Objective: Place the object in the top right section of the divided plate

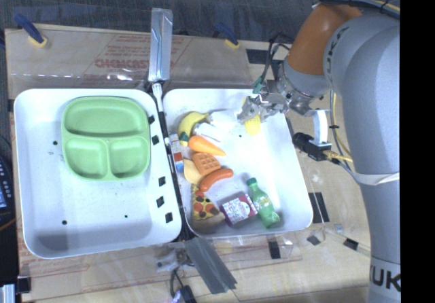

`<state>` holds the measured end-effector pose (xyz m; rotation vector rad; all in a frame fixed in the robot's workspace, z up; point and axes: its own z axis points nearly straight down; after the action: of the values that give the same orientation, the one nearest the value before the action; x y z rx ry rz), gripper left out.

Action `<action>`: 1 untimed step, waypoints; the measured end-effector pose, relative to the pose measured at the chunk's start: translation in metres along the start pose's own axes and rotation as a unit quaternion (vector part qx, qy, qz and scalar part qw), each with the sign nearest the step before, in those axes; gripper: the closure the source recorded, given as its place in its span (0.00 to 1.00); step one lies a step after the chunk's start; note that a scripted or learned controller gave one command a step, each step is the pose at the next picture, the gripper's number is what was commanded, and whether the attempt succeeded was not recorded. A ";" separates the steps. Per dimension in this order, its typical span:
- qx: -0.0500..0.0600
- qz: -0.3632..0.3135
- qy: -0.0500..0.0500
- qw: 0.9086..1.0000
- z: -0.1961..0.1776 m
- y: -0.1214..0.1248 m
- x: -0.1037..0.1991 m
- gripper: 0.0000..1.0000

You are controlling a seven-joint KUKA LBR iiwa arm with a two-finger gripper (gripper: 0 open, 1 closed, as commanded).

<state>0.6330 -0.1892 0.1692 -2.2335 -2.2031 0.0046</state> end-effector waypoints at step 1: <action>0.000 0.013 0.000 1.000 0.079 -0.064 0.041 1.00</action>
<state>0.5694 -0.1469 0.0908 -2.2628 -2.1734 0.0052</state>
